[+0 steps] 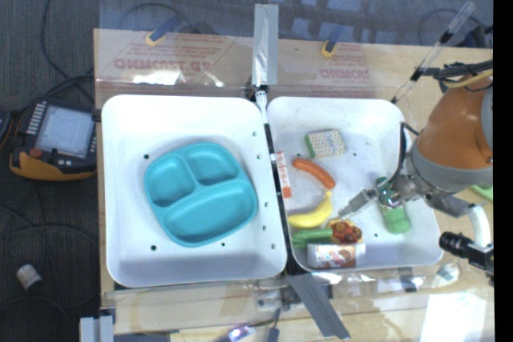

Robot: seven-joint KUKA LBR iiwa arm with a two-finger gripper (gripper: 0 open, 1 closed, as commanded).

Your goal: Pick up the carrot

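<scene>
Carrot (313, 171) is seen lying in the right bin (377, 112), near its middle and slightly toward the divider, as an orange stick running from upper left to lower right, with its lower end just beside the tip of the yellow banana (313, 215). A speckled green sponge (325, 143) lies near it on the far side, and a green vegetable (311, 236), a red-orange cluster (345, 232) and a labelled can (334, 255) are gathered along the near wall. For a clean pick, the descent is best centred on the carrot's upper half, away from the banana, with the jaws turned across its long axis so that the narrow width is spanned. The arm is seen reaching in from the right, its orange band (453, 132) above the bin's right edge, and the gripper (383, 196) is held low, well apart from the carrot, just beside a green bottle-like object (395, 219). Whether the jaws are spread or pressed together cannot be told. The left bin (120, 196) carries a blue divided plate (200, 192).
</scene>
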